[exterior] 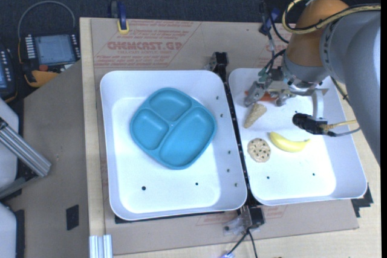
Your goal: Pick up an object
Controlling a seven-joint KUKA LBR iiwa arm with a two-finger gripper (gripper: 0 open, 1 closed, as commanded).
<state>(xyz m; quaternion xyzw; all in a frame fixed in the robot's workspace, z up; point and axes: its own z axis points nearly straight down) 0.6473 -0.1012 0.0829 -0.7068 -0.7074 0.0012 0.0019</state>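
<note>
In the right bin (338, 187) lie a tan ice-cream cone (254, 114), a round speckled cookie (259, 150) and a yellow banana (288, 142). My gripper (266, 96) hangs over the far left part of that bin, just above the wide end of the cone. It stands open with nothing between its fingers. The cookie and the banana sit nearer the front, apart from the gripper. The grey arm with its orange band (314, 21) reaches in from the right.
A blue divided plate (173, 127) lies in the middle of the left bin (121, 190). A black fitting with a yellow cable (309, 123) hangs off the arm over the right bin. A divider rail (234, 130) separates the bins.
</note>
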